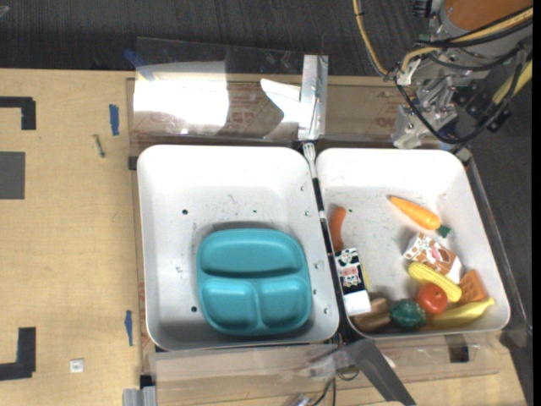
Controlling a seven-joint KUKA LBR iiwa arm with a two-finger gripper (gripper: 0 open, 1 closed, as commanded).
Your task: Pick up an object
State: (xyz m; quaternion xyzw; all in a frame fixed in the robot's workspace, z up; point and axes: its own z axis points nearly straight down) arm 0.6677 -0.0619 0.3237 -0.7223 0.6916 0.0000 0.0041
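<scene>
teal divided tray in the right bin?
No, the teal three-compartment plastic tray lies in the left white bin; the right white bin holds the toy foods.

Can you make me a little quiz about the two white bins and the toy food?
1. True or false: the teal tray lies in the left bin.
2. Which thing lies nearest the far wall of the right bin?
A. the carrot
B. the tomato
C. the banana
3. Fill in the gap: the tray has one long compartment and ___ smaller ones.

Key
1. True. It sits towards the near side of that bin.
2. A. The carrot lies apart from the heap of food in the near right corner.
3. Two, side by side on the near side of the tray.
</scene>
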